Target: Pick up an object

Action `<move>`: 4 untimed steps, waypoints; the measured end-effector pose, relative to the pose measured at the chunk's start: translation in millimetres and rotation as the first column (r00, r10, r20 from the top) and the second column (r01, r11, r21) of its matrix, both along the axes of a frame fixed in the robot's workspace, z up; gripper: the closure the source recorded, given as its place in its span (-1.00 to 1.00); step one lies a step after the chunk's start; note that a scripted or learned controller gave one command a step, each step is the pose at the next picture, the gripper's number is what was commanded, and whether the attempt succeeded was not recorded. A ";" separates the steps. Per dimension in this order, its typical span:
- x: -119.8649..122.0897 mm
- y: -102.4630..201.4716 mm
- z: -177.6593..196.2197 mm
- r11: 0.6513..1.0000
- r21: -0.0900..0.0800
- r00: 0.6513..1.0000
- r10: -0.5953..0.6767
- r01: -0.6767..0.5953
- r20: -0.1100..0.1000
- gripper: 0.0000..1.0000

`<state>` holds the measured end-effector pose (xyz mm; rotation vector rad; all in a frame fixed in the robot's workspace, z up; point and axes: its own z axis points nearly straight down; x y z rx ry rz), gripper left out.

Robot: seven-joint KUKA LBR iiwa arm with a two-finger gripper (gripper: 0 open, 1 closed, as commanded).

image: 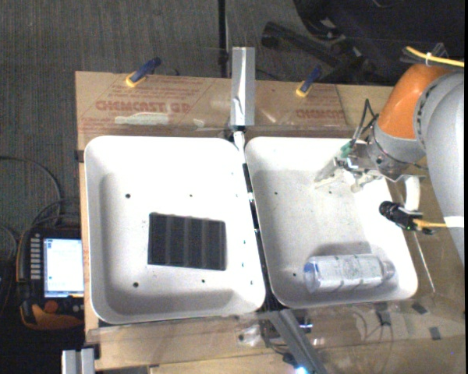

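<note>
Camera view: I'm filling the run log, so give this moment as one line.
arm: over right bin | end effector: above bin floor | bottle: lying at near wall | dark pad: left bin

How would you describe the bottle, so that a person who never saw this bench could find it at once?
Look at the right white bin, the one the gripper hangs over. The bottle lies on its side along that bin's near wall. It is clear plastic with a pale label, unlike the flat dark ridged block in the left bin.
</note>
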<state>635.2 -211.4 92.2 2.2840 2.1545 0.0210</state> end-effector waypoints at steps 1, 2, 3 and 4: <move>35.1 4.6 -1.1 0.970 0.000 0.970 0.243 -0.243 -0.019 -1.00; 24.0 79.7 -1.6 0.982 -0.014 0.982 0.189 -0.189 -0.001 -1.00; 35.1 54.6 -1.8 0.990 -0.011 0.990 0.143 -0.143 -0.005 -1.00; 33.6 -12.7 79.2 0.999 -0.012 0.999 0.036 -0.037 -0.010 -1.00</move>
